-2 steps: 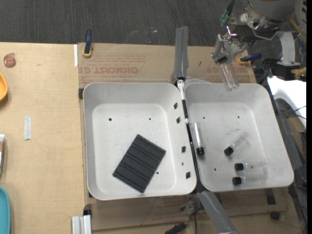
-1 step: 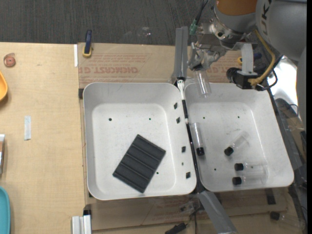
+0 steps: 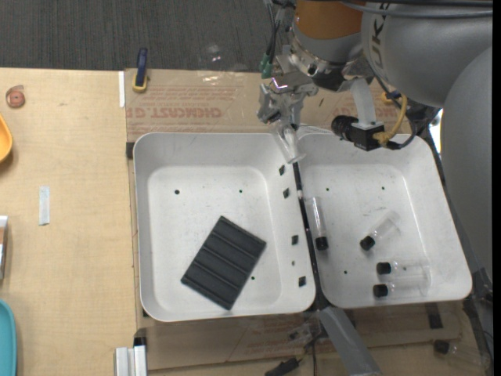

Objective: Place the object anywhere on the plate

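Note:
A black ribbed rectangular plate [image 3: 225, 262] lies tilted on the floor of the left bin [image 3: 156, 210]. My gripper [image 3: 283, 116] hangs over the far rim where the two bins meet. A clear vial [image 3: 290, 142] points down from between its fingers, and the gripper is shut on it. The vial's lower end is above the divider, well behind and to the right of the plate.
The right bin [image 3: 430, 210] holds several clear vials with black caps: one [image 3: 315, 222] along the divider, one [image 3: 379, 232] mid-floor, two [image 3: 401, 279] near the front right. The arm's bulk covers the upper right. A blue clamp [image 3: 141, 67] sits on the cardboard behind the left bin.

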`<state>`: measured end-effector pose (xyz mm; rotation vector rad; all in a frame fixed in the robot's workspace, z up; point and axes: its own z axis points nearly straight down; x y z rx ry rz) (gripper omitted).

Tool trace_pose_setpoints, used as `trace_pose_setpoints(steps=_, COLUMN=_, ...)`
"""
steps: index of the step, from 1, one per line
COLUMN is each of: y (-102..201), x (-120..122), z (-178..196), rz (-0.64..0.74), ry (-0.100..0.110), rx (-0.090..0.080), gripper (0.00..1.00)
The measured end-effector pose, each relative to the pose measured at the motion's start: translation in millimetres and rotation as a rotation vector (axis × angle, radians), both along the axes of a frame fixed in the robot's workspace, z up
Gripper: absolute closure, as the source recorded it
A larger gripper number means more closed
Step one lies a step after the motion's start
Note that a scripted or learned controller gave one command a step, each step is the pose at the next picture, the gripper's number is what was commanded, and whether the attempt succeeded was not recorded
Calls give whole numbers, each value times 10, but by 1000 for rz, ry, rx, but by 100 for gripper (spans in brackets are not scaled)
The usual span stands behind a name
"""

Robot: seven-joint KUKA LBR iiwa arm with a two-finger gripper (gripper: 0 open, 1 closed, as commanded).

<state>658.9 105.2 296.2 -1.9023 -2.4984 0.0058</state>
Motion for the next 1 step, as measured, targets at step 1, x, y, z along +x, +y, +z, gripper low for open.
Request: trace_pose_setpoints(steps=1, y=839, x=4, z=266, rz=61, ry=-2, rx=0, gripper=100)
